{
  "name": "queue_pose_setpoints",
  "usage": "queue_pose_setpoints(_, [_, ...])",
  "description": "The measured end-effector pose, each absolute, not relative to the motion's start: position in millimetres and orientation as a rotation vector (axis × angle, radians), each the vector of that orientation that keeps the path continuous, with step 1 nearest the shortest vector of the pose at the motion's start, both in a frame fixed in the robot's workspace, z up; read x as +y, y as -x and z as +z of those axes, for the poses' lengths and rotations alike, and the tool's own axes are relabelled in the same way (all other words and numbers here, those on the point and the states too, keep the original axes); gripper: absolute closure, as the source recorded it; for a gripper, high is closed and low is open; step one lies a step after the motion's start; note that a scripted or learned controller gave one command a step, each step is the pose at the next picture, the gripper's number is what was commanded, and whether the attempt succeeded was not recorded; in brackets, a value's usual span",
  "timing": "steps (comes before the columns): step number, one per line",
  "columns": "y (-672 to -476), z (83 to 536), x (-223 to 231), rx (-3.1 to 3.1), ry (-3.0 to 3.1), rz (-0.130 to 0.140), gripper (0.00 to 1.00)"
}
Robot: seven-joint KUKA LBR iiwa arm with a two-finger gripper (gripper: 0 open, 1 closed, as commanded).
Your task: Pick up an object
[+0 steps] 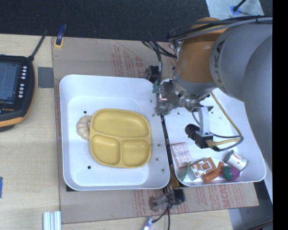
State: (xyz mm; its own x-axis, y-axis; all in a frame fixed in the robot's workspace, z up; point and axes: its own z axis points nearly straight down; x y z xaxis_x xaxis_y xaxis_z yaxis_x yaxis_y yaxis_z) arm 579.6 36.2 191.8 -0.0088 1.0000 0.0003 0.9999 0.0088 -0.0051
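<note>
Hovering above the left bin's inner rim, the gripper, whether open or closed cannot be told, may strike it and grasp nothing.

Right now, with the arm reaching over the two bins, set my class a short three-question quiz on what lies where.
1. True or false: the yellow divided plate lies in the right bin.
2. How many compartments does the plate have? A) two B) three C) five
3. In the camera view, on which side of the plate does the beige lump lie?

Key: 1) False, it lies in the left bin. 2) B. 3) Its left side.
</note>
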Motion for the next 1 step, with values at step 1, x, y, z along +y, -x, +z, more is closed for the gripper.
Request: queue_pose_setpoints(1, [-629.3,173.4,98.3,-2.228,2.212,0.007,1.00])
